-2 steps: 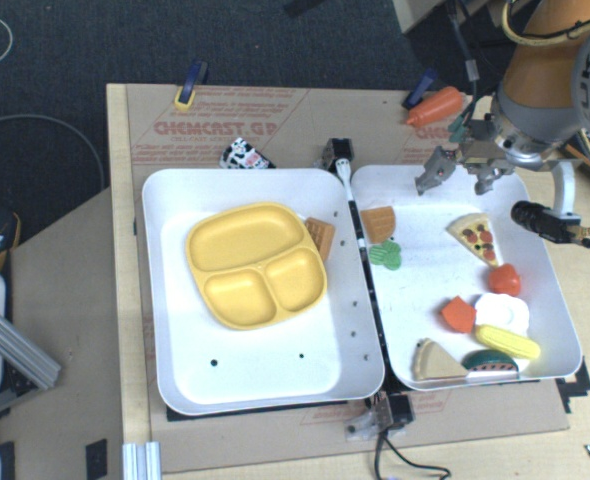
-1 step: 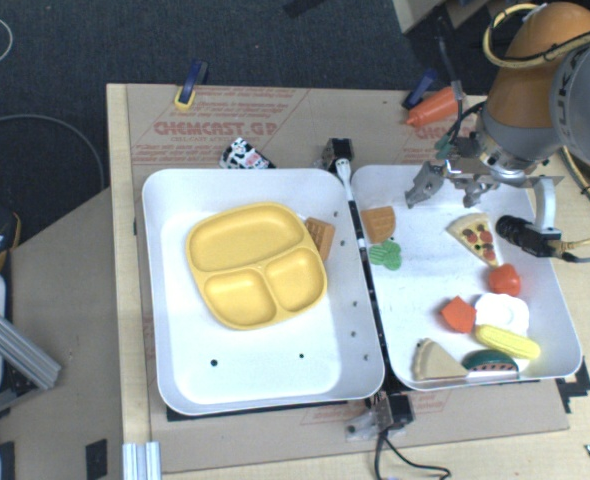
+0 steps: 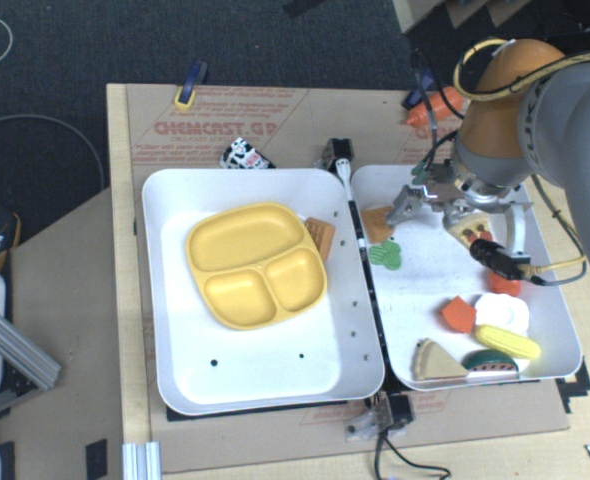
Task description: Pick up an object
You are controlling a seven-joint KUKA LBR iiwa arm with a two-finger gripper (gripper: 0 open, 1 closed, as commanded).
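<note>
The gripper (image 3: pixel 430 200) hangs low over the far end of the right bin (image 3: pixel 565 353); I cannot tell how its jaws stand. A yellow tray (image 3: pixel 255 265) fills the left bin (image 3: pixel 260 383).

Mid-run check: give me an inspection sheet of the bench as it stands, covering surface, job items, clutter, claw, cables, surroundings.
Surface: two white bins side by side, left bin, right bin.
Job items: right bin holds green toy, orange piece, white piece, yellow corn, sandwich wedge, watermelon slice.
Clutter: yellow divided plate and brown wedge in left bin.
Claw: claw low over right bin's far end; finger state unclear.
Cables: yellow cable loops by the wrist.
Surroundings: dark carpet; blue-yellow clamp on the bench's far edge.
</note>
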